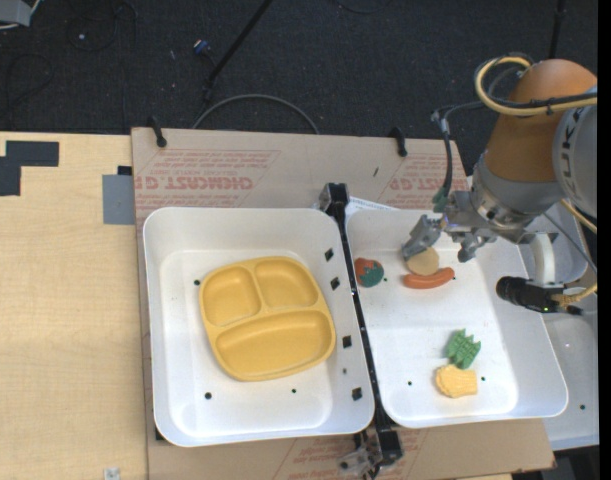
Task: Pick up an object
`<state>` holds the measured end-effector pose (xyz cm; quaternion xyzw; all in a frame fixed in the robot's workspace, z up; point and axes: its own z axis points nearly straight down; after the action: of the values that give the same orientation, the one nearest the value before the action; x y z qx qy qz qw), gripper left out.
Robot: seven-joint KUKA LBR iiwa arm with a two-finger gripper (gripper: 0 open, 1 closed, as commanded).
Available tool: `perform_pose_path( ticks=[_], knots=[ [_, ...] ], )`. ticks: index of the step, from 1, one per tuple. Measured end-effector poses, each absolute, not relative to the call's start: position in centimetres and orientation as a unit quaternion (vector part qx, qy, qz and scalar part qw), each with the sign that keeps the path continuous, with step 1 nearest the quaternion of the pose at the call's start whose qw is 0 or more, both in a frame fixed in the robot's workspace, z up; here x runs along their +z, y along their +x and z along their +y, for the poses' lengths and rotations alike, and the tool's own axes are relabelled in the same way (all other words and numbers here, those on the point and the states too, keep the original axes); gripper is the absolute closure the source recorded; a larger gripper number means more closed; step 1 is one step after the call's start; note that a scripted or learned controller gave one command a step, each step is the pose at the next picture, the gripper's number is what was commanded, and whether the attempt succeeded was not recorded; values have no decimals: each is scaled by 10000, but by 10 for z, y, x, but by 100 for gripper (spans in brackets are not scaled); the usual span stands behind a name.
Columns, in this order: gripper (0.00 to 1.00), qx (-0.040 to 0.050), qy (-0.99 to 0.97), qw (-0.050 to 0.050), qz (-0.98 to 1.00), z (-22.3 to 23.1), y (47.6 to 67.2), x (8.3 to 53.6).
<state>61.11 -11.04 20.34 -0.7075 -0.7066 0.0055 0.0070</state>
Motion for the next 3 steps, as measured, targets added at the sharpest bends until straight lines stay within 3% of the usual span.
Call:
perform_pose_path(
  ticks=[1,3],
  knots=[
    [0,10,-7069,15,-7073,-110,614,212],
    [0,14,-7066,15,-7076,-96,618,109]
  ],
)
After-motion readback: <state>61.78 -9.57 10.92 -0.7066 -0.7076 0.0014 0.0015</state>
